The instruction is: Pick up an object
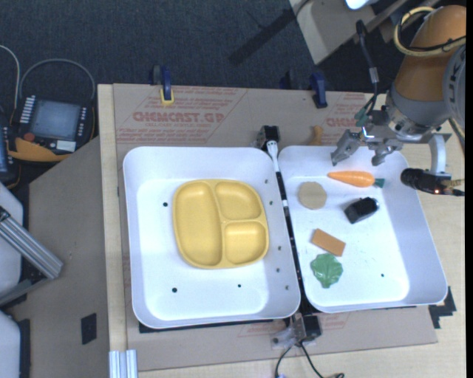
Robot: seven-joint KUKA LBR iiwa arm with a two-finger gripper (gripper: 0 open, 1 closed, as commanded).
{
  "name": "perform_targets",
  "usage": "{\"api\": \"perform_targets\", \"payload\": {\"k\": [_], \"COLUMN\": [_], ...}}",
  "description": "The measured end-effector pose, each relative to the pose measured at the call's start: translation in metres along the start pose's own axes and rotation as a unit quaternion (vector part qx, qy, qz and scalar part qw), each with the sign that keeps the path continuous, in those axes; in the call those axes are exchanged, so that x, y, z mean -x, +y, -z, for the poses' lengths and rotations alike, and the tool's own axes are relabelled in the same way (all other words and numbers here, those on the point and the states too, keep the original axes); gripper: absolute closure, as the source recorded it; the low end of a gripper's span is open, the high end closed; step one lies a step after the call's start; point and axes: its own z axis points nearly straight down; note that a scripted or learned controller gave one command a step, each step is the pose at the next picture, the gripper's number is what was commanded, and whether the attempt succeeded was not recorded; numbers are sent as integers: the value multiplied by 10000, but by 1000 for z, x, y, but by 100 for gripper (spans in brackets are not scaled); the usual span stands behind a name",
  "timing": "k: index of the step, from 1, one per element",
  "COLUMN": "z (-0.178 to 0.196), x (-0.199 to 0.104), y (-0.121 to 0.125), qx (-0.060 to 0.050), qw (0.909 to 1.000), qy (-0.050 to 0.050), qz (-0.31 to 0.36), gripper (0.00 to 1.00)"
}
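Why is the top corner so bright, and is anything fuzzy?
In the camera view, a lamp glares white at the top right corner; the white bins shine bright but keep detail; the carrot looks sharp, the gripper slightly soft.

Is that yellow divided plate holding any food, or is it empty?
Empty. The yellow plate shows three bare compartments; the carrot lies in the other bin.

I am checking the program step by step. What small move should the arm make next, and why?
Probably lower the pincer straight down toward the carrot. It hangs open, with nothing between its fingers, at the far edge of the right bin, and the carrot lies just below it in the view, the closest item there.
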Motion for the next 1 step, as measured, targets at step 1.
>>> {"api": "perform_targets", "payload": {"k": [1], "z": [-47], "x": [6], "y": [-6], "qx": [-7], "qw": [10000], "qy": [3], "qz": [-2], "gripper": [0]}}
